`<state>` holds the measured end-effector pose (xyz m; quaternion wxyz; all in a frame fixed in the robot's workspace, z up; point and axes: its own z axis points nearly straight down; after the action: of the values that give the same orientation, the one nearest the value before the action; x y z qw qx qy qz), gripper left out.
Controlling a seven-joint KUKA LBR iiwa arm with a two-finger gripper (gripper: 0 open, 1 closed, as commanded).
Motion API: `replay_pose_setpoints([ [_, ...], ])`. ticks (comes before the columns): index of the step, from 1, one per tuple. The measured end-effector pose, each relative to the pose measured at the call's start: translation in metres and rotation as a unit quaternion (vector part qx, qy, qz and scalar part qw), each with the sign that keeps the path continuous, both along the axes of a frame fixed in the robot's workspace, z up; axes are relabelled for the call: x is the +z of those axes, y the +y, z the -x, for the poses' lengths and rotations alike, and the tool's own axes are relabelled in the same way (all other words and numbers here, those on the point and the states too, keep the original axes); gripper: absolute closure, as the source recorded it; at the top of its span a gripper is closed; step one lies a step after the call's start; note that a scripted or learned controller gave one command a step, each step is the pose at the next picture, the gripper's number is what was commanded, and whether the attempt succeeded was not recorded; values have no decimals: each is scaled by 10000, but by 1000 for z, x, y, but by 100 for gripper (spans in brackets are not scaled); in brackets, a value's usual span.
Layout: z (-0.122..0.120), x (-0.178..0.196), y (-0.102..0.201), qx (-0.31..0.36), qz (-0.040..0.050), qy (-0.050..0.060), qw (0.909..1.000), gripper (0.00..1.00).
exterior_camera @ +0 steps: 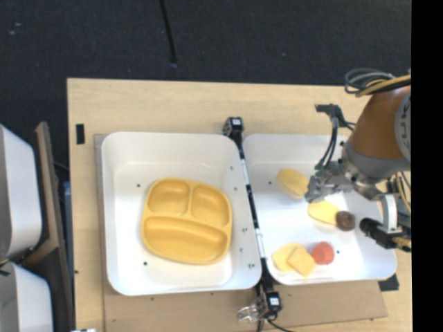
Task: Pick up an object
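Note:
In the right bin (277, 154) lie several play-food pieces. A yellow rounded piece (292, 182) sits near the middle, and a pale yellow oblong piece (323, 214) lies to its right with a small brown ball (345, 220) touching its end. Near the front wall are a yellow wedge pair (294, 259) and a red ball (322, 253). My gripper (320, 189) hangs low between the rounded piece and the oblong piece, just above the oblong one. Nothing is visibly held between its fingers.
The left bin (118, 158) holds a yellow divided tray (186, 220). A black divider rail (246, 192) runs between the bins, with clamps at both ends. The arm's orange band (377, 120) and cables overhang the right bin's far right side.

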<state>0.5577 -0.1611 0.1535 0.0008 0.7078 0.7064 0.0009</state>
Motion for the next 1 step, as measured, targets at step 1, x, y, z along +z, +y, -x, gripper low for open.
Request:
replay_pose_setpoints([
  [1,0,43,3,10,5,-11,10000,100],
])
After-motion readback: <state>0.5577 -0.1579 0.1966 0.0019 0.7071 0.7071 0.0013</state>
